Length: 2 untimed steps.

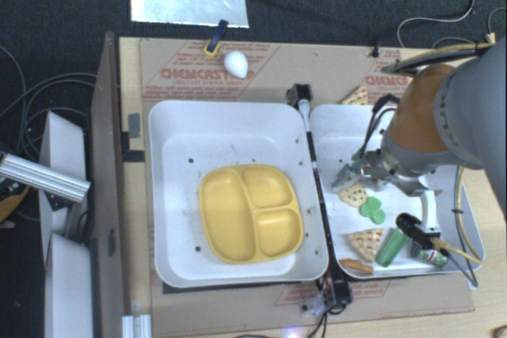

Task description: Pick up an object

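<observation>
Cracker (351, 195), pale with dark dots, lies in the right bin (333, 137) just below the claw (354, 174); we cannot tell contact or whether the claw is wide or narrow. Green blob (371, 210) sits just beyond the cracker. Pizza slice (364, 243) and green cylinder (389, 248) lie farther below the claw. Yellow tray (249, 211) is well apart, in the left bin (176, 170).

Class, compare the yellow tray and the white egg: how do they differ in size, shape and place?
Size: the yellow tray is far larger than the white egg. Shape: the tray is flat with three compartments; the egg is rounded and plain. Place: the tray lies in the left bin; the egg lies on the cardboard beyond it. Both have rounded outlines.
</observation>
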Motion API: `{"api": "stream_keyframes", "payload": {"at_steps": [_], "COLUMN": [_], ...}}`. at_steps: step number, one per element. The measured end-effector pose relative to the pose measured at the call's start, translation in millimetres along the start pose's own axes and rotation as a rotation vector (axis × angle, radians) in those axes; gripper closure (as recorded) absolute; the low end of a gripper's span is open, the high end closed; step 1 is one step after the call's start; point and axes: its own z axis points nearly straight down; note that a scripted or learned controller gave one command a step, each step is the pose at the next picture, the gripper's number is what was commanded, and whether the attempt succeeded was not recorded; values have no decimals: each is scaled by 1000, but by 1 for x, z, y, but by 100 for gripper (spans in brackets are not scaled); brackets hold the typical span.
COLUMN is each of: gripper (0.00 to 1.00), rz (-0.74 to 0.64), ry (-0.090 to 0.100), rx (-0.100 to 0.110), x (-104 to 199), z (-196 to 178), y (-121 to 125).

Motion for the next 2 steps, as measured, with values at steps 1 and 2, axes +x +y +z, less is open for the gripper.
{"api": "stream_keyframes", "payload": {"at_steps": [1,2], "gripper": [100,100], "rz": [-1,-7], "ry": [0,3], "rx": [-4,-10], "x": [0,68], "z": [-14,-108], "y": [1,-16]}}
